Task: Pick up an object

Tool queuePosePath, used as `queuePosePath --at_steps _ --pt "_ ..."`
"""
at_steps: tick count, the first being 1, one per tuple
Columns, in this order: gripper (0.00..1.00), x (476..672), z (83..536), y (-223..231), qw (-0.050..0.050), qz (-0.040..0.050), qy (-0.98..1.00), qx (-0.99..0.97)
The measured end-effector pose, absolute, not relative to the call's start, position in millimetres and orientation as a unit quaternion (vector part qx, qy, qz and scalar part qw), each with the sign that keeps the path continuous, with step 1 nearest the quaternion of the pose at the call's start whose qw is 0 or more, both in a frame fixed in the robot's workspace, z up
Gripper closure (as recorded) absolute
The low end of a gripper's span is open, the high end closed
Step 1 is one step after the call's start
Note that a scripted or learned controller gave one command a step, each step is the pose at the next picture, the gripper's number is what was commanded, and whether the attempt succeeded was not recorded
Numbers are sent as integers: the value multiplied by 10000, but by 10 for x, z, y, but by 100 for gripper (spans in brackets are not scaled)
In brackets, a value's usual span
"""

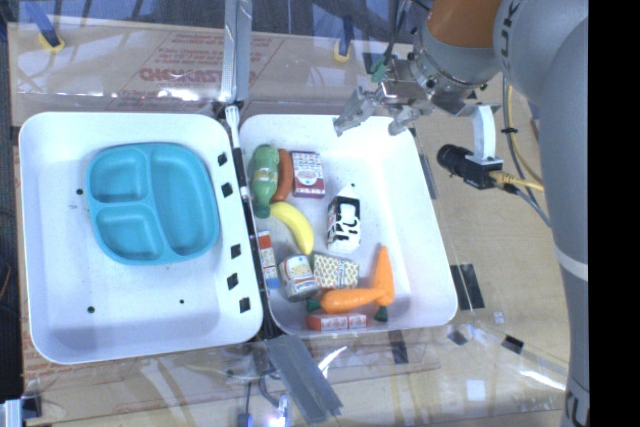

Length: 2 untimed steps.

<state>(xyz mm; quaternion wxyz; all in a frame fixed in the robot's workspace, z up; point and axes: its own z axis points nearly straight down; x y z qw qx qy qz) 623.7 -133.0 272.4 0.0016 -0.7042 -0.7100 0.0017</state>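
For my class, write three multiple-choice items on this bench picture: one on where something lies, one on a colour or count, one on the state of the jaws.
1. Where does the divided plate lie?
A. in the left bin
B. in the right bin
C. on the bench

2. What colour is the banana?
A. blue
B. yellow
C. white

3. How do the jaws of the gripper stand?
A. shut on the banana
B. shut on the plate
C. apart, with nothing between them

Answers:
1 A: the plate sits alone in the left bin.
2 B: the fruit is yellow, beside a green vegetable.
3 C: the jaws hang spread above the far rim of the right bin.
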Motion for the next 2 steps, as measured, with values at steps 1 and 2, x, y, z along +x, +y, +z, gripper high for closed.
queuePosePath --at_steps 1,2 --pt "0 6025 1207 -1560 19 19 -7010 -7131" --pt "0 6193 1572 -1406 10 5 -7060 -7082"
